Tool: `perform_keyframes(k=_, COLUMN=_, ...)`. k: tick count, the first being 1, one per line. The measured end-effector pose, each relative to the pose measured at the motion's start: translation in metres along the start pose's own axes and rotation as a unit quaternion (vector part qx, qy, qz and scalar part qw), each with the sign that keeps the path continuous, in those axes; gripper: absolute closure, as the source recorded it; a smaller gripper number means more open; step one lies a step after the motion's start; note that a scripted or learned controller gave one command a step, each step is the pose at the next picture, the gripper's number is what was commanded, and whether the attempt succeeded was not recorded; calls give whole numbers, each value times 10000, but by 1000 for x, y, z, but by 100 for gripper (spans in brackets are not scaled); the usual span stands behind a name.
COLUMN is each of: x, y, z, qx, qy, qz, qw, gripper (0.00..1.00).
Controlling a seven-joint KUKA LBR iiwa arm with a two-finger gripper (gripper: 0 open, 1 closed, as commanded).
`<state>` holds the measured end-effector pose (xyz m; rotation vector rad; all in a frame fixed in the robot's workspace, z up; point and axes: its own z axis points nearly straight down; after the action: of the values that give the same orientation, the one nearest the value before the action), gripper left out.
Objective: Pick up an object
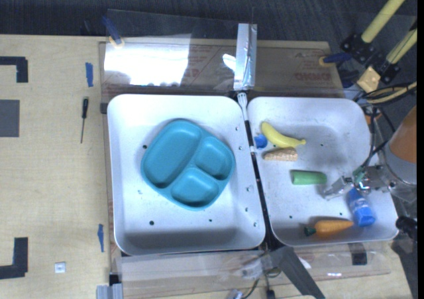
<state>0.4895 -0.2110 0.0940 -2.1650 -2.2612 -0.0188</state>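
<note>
The right bin (331,113) holds a yellow banana (281,137), a small blue piece (260,140) beside it, a tan corn-like piece (280,154), a green block (309,177), an orange carrot (329,227) and a blue bottle (362,211). My gripper (338,187) reaches in from the right, low over the bin's right side. It sits just right of the green block and just above-left of the blue bottle. I see nothing clearly held in it.
The left bin (126,158) carries a blue divided plate (188,162). A clear plastic sheet (172,59) stands behind the bins. Yellow poles (391,2) and cables crowd the far right, and a wooden bench top (46,178) lies to the left.
</note>
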Motion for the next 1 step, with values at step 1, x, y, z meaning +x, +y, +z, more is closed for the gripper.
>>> perform_keyframes(k=1, x=-5, y=-1, z=-7, qx=5, qy=-40, qz=31, qw=10000, gripper=100)
